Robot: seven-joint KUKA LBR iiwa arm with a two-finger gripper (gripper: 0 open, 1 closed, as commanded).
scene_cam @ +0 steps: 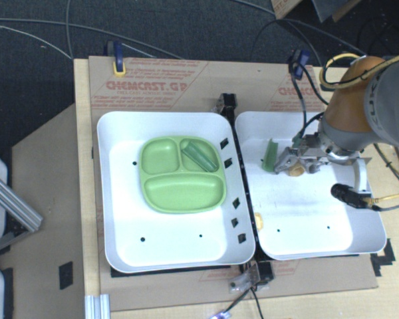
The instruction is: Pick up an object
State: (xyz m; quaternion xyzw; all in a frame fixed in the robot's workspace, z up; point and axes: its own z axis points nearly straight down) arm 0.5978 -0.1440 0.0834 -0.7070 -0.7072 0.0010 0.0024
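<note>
In the right bin (319,234), a small dark green block (270,155) lies near the back left. Just right of it is my gripper (287,162), low over the bin floor, with the grey and orange arm (359,108) reaching in from the right. A small tan round object (295,171) sits directly under the gripper's tip. The gripper touches or nearly touches both things, and I cannot tell which it is on. In the left bin (166,244), a light green divided plate (179,191) holds a darker green piece (199,155) in its back right compartment.
The wall between the two bins (243,191) runs down the middle and carries black clips. A black connector with a yellow cable (351,196) hangs off the arm over the right bin. Clamps (120,57) grip the board's back edge.
</note>
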